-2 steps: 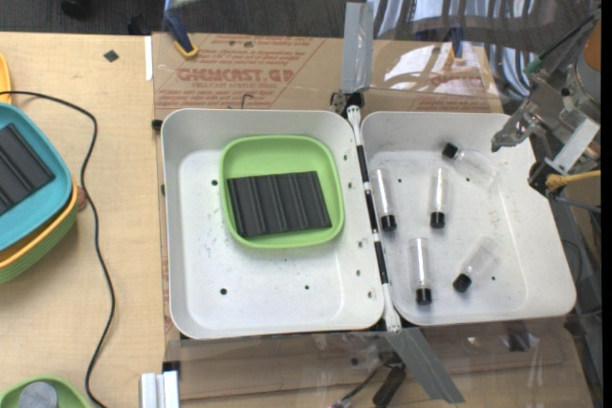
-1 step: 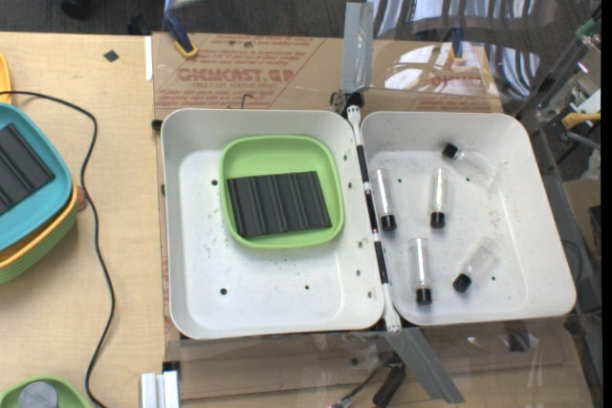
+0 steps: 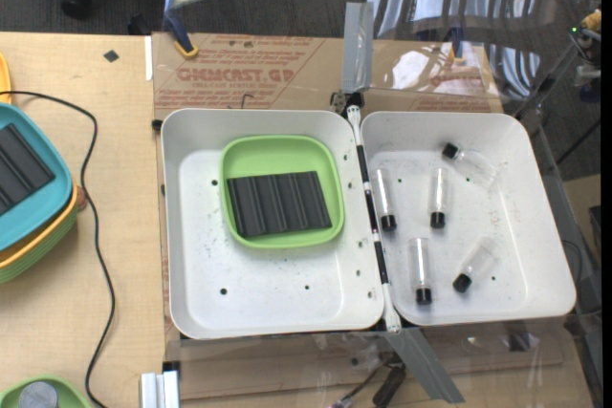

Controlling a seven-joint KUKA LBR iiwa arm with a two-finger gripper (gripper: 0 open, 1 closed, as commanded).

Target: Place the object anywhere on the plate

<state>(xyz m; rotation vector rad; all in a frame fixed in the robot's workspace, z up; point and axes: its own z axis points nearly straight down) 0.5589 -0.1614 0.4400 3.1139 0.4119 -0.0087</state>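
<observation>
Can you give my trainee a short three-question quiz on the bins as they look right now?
1. True or false: the green plate sits in the right bin.
2. How many clear vials with black caps lie in the right bin?
3. What lies on the green plate? A) a vial B) a dark ribbed mat C) a cable

Key:
1. False; it sits in the left bin.
2. Five: one near the divider, one mid-bin, one at the front, one at front right, one at the back.
3. B.
</observation>
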